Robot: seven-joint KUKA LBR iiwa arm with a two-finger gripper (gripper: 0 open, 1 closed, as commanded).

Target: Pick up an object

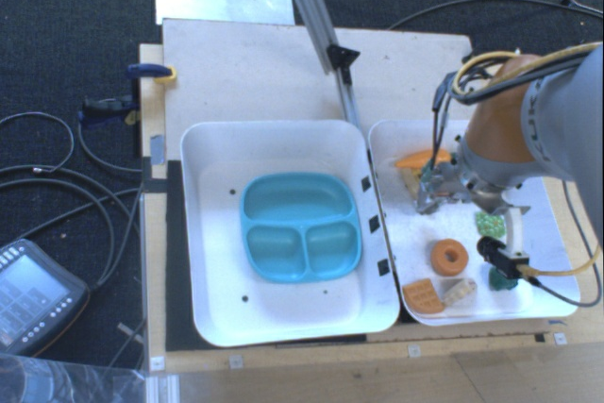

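Camera view from above the bench, looking down at a slant on two shallow white bins set side by side. Filling the middle of the frame, the left bin holds a turquoise divided plate with three compartments, one long one across the top and two smaller ones below.

At centre right, the right bin holds several small objects. An orange wedge-shaped piece lies near the bin's upper edge, its long axis running roughly left to right, with its right end hidden behind the arm. Lower down sits an orange ring, round like a small doughnut with a hole in the middle, lying flat, so it has no clear long axis. Below it and to the left lies an orange waffle-textured piece, and just beside that, to the right, a pale beige piece. A small green patterned object lies to the right of the ring.

Reaching in from the right of the frame, the grey arm ends in the gripper, which is low in the upper part of the right bin, just below the orange wedge. The ring lies below the gripper and slightly right, apart from it. Whether the gripper is spread or closed cannot be told from this angle.
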